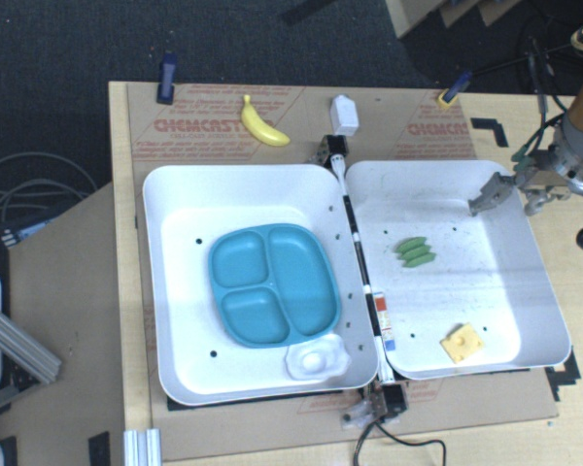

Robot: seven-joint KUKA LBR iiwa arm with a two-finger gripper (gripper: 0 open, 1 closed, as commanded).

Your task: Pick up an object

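In the right bin [525,289], a green pea pod [415,251] lies near the middle. A yellow cheese wedge [462,343] sits by that bin's front edge. My gripper [511,198] hangs over the bin's far right corner, well apart from both. Its fingers [487,198] are spread open with nothing between them. The left bin [175,221] holds a blue divided plate [272,282]. A small white cup-like piece [316,359] rests at the plate's front corner.
A yellow banana [262,124] and a small white block [344,115] lie on the cardboard bench behind the bins. A black and white strip [355,250] runs along the seam between the bins. Cables hang at the right by the arm [573,134].
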